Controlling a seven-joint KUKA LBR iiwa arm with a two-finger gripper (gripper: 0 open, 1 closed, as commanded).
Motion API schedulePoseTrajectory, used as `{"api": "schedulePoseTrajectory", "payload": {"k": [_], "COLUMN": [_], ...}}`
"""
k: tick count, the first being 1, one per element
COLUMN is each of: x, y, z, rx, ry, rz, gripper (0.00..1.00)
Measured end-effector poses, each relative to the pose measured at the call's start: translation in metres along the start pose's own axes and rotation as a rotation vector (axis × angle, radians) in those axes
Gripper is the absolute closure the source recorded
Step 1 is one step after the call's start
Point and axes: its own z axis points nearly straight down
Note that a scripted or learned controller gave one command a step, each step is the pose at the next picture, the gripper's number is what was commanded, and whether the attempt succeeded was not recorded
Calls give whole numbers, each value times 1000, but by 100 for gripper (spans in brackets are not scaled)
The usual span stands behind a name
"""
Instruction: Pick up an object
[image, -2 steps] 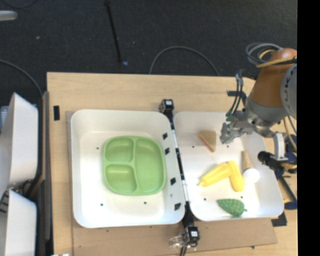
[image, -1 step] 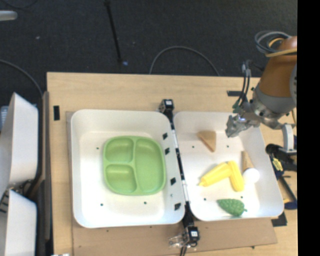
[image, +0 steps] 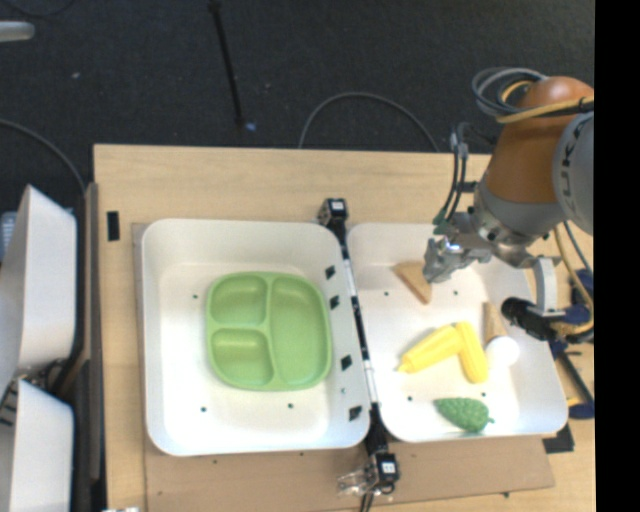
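- In the camera view, a wooden bench (image: 250, 180) on a dark floor bears two shallow white bins side by side, touching along a seam with black clips.
- The left bin (image: 170, 250) holds a green plate (image: 270, 331) with three compartments, lying flat near the bin's middle.
- The right bin (image: 530, 400) holds several small things.
- A tan wooden block (image: 412, 281), wedge-like, lies in the far-left part of the right bin, well apart from the other pieces.
- Two yellow pieces lie near the middle of that bin: a longer yellow piece (image: 431, 350) pointing toward the left, and a shorter yellow piece (image: 472, 352) touching its right end and running toward the near side.
- A white ball (image: 502, 351) sits just beside the shorter yellow piece, on its right.
- A green bumpy toy (image: 463, 413) lies near the near edge of the right bin, below the yellow pieces.
- The arm (image: 530, 160), grey with an orange band, reaches in from the right over the far part of the right bin.
- The gripper (image: 442, 262) hangs just to the right of the wooden block, over its far-right end; whether it touches the block cannot be told.
- The fingers are too blurred and small to say whether they are spread or pressed together, and nothing can be seen between them.
- Dark cables loop on the floor beyond the bench.
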Motion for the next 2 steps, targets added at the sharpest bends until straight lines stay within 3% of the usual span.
{"api": "schedulePoseTrajectory", "payload": {"k": [2], "x": [105], "y": [-11], "z": [-11], "rx": [0], "ry": [0], "rz": [-1], "gripper": [100]}}
